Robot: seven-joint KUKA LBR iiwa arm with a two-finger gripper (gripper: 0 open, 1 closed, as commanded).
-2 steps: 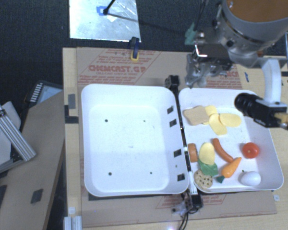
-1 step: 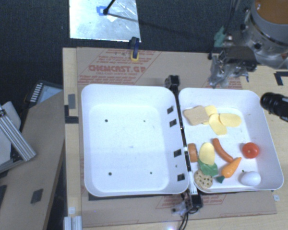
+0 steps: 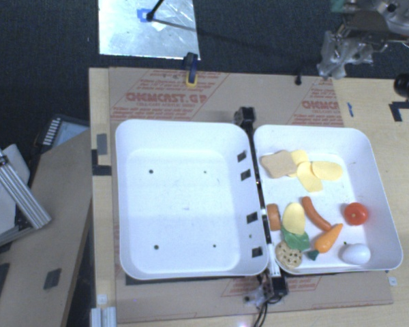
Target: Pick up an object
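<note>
Toy food pieces, among them a round red plastic tomato (image 3: 356, 213), all lie in the right white bin (image 3: 378, 176); the gripper (image 3: 334, 63) hangs above, grip unreadable, nothing lifted yet.

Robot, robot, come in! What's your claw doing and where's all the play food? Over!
Gripper up high, beyond the right bin's far edge, holding nothing. Toy food all in right bin, untouched. Nothing blocking.

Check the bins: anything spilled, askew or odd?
Nothing spilled or damaged. All the toy food, such as the tomato, egg and bread slice, sits inside the right bin. The gripper hangs beyond the bins' far edge, holding nothing.
</note>
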